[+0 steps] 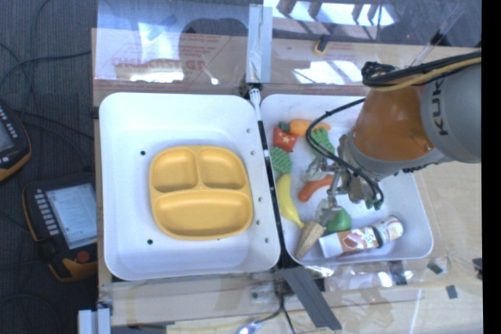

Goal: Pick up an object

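Tool [338, 195] sits low in the right bin [419, 227], centre-right of frame, under the orange wrist band. Its metal parts blur into the clutter, so I can't tell how it is set, and nothing visibly sits in it.

Candidates, all in the right bin:
- orange carrot-like piece [315, 187]: just left of the tool, touching or nearly so. Long axis runs lower left to upper right.
- green round piece [338, 220]: directly below the tool in frame, close.
- cone [308, 238]: lower left of the tool, tip towards the bin's lower left corner.
- bottle [362, 239]: lying on its side along the bin's lower edge, long axis roughly left-right, cap end to the right.
- banana [287, 202]: along the left wall, long axis near vertical in frame.
- red and green pieces [283, 138]: upper left corner of the bin, well apart from the tool.

Left bin [125, 129] carries a yellow divided tray [202, 192]; not relevant to this pick.

Judgement: the nearest targets are the carrot-like piece and the green round piece. The relation that matters is that both lie left of and below the tool in frame, tightly packed. The carrot's diagonal axis means the tool should close across it, not along it. Main risk is that the neighbours touch, so a close could catch two things or nudge one away.

Table [450, 168] edge shows at right, beyond the bin.
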Controlling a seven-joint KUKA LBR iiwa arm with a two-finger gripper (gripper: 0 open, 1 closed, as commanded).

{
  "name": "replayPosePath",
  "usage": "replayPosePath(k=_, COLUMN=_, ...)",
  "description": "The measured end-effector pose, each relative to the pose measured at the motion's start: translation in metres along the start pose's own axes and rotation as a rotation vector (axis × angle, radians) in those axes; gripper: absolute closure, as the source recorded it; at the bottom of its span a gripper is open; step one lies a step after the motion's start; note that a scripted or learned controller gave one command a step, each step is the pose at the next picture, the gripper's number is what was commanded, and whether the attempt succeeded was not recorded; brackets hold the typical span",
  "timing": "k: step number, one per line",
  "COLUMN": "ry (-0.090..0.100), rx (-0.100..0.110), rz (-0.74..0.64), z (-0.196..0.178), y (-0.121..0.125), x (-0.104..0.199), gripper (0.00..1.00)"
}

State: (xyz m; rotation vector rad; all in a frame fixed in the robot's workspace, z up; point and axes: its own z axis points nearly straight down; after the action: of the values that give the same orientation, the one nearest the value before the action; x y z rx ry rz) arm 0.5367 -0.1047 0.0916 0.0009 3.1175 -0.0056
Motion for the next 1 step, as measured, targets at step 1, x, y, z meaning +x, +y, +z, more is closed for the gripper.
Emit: replayPosePath(k=1, ry=-0.013, rx=0.009, rz=0.178, z=-0.0020, y=-0.0004, x=0.0078, gripper=0.00)
